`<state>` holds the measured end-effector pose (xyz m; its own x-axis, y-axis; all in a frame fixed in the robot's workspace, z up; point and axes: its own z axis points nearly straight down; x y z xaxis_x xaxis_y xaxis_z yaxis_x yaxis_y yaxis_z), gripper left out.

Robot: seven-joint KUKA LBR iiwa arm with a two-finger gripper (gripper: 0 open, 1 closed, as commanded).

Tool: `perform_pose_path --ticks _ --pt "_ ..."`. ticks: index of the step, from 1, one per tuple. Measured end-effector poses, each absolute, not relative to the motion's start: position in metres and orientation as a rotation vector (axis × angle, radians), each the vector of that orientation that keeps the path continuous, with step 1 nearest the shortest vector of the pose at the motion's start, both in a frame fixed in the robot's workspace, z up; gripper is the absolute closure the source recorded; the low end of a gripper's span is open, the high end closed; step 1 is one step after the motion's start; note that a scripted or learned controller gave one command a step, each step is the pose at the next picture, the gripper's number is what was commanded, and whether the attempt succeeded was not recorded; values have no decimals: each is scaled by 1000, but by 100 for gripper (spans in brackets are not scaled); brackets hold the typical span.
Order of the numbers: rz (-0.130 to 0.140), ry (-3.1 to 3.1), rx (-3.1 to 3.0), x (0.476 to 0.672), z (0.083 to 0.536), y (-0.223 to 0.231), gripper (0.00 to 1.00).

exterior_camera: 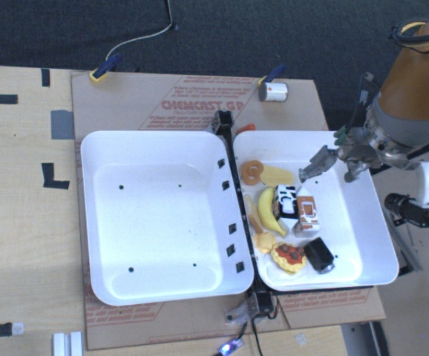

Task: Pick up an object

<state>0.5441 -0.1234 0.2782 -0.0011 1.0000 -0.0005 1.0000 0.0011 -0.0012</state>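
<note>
While above right bin (363, 221), gripper (312, 166) grip unclear; touches nothing.

A pale wood surface (21, 221) with dark tape marks meets dark carpet (259, 21); a cable (151, 34) trails across it.

a brown cardboard sheet (192, 106) with red print lies under the two bins, on a pale wooden bench (21, 221); dark tape marks (51, 176) dot the bench to the left; a blue and yellow clamp (105, 67) grips the sheet's far left corner, and a blue clamp (274, 73) sits near the far right corner; a small white cylinder (276, 92) lies just beside that second clamp; a thin cable (155, 32) runs over the dark carpet (274, 21) beyond the bench; black clips (222, 121) join the bins along their shared edge.
</note>
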Motion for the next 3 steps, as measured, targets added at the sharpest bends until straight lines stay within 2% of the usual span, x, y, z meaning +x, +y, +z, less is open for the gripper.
perform_pose_path --ticks 1,2,3 --pt "3 -2227 -2209 591 179 -42 0" --pt "6 -2216 -2225 582 121 -107 0" --pt "3 -2225 -2223 601 85 -103 0"
